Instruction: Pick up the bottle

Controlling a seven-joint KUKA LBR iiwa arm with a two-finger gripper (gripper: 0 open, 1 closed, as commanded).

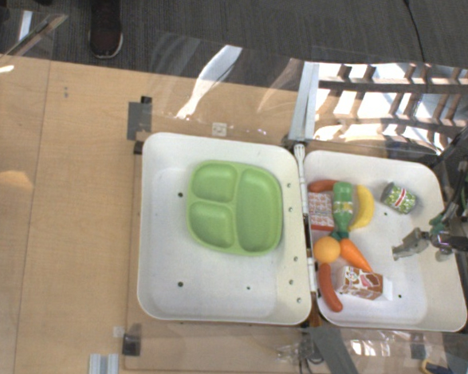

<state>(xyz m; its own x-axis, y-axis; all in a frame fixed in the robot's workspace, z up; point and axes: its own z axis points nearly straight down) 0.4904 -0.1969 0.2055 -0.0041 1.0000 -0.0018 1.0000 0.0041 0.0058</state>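
A green bottle (343, 207) with a label and a green cap lies along the left side of the right bin (417, 311), cap end toward the front. It rests between a red-and-white packet (320, 211) and a yellow banana (364, 207). My gripper (406, 248) hangs over the right half of that bin, well to the right of the bottle and apart from it. Its grey fingers point left, with nothing seen between them.
The left bin (157, 281) holds a green divided plate (237, 206). In the right bin also lie an orange (326, 249), a carrot (356, 255), a red sausage (328, 288), a small carton (360, 284) and a green can (399, 198).
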